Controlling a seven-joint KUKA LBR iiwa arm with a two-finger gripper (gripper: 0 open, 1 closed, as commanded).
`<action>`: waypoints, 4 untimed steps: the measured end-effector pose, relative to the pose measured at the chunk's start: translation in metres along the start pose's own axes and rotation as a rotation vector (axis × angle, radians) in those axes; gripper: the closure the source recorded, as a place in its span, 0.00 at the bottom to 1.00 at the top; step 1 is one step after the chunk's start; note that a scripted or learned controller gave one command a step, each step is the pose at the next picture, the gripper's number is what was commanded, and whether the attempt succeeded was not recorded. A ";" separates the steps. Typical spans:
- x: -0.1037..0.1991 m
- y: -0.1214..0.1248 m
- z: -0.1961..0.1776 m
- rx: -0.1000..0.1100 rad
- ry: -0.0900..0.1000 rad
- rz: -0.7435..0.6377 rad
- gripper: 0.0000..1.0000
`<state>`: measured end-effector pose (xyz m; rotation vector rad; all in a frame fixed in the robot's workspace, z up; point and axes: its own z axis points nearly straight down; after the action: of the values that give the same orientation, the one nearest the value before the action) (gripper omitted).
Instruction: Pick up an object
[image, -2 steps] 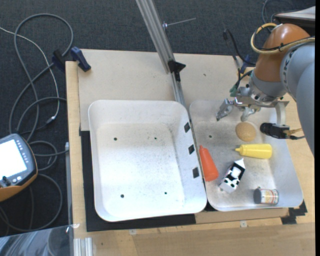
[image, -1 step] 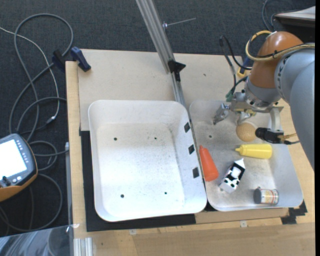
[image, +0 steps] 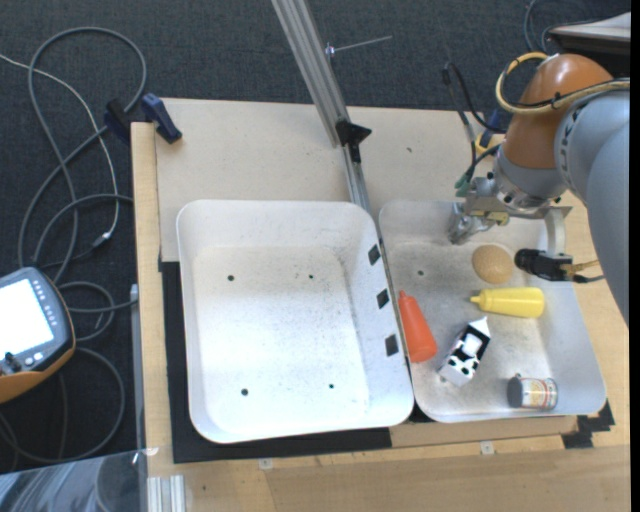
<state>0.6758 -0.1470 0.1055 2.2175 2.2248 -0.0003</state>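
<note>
We count two shallow white bins side by side on the bench: the left bin (image: 280, 320), speckled and matte, and the right bin (image: 570, 350), which carries five things. A round tan egg-like ball (image: 491, 263) lies toward the far edge of the right bin. Just nearer us, a smooth yellow plastic bottle (image: 510, 301) lies on its side, its nozzle toward the bin's left edge. An orange carrot-shaped cone (image: 416, 326) lies along the left edge, pointed end away from us. Beside it, toward the middle, sits a small black-and-white patched carton (image: 465, 353), tilted. Near the front right corner, a little cylindrical jar (image: 531, 392) lies on its side; its label is too small to read.

The gripper (image: 462, 228) hangs over the far edge of the right bin, just left of the ball and apart from it. The wrist's bulk hides its tips, so we cannot tell how they stand. The arm is cut off at the right.
</note>
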 end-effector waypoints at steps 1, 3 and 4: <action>-0.006 -0.006 -0.058 -0.008 -0.002 0.004 1.00; -0.010 -0.011 -0.165 -0.008 -0.002 0.002 1.00; 0.044 -0.006 -0.163 0.001 0.003 -0.003 1.00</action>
<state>0.6697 -0.1031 0.2687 2.2158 2.2301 0.0018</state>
